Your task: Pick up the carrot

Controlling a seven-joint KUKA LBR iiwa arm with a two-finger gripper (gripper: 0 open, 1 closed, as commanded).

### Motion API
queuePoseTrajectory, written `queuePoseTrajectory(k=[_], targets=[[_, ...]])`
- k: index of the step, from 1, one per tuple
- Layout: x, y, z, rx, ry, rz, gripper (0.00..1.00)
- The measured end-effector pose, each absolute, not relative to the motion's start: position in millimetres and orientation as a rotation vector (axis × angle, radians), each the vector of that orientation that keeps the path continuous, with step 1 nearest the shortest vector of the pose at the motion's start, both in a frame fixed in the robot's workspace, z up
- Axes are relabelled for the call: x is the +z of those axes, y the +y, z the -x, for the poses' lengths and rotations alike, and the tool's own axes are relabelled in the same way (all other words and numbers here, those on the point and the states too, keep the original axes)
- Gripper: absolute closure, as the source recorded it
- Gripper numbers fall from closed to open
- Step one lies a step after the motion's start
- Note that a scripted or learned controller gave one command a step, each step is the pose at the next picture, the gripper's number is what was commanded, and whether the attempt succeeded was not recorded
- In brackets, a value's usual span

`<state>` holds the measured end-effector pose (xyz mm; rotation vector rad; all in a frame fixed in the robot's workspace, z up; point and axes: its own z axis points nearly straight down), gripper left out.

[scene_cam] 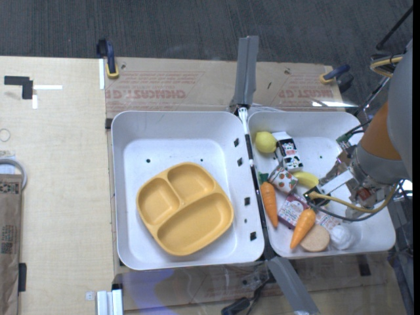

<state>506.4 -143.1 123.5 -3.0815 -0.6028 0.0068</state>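
Two carrots lie in the right bin (374, 241), both on the bin floor, so nothing of the pick looks done yet. My gripper (359, 192) sits over the right half of that bin, below the orange band of my arm (384, 133); cables and wrist hardware blur together there, and I cannot tell how it is set. First carrot (269, 203): well to my left, lying along the bin's left wall, tip pointing toward the near rim. Second carrot (302, 227): nearer, down and to my left, slanted, thick end up. It touches a round tan biscuit-like piece (316, 240) on its right and a red-and-white packet (290, 211) on its left. Judgement: everything is left to do, meaning choose one, line up, descend, close, lift. Room: crowded between me and both carrots. A banana (306, 179) and a spotted item (283, 178) lie just left of me, a lemon (264, 142) and a small black-and-white carton (287, 149) further up and left, a crumpled white thing (341, 235) just below me. First carrot has the wall tight on one side, poor clearance there. Second carrot is hemmed by neighbours but away from walls. Left bin (125, 176), far to my left, holds a yellow divided plate (185, 207).
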Motion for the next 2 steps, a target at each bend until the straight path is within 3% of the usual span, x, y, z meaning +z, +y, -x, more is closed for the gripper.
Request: queuePoseTrajectory(k=[1, 2], targets=[[212.4, -109.3, -513.7, 0.006, -0.959, 2.991, 0.0], [128.1, -137.6, -480.4, -0.01, -0.97, 2.992, 0.0]])
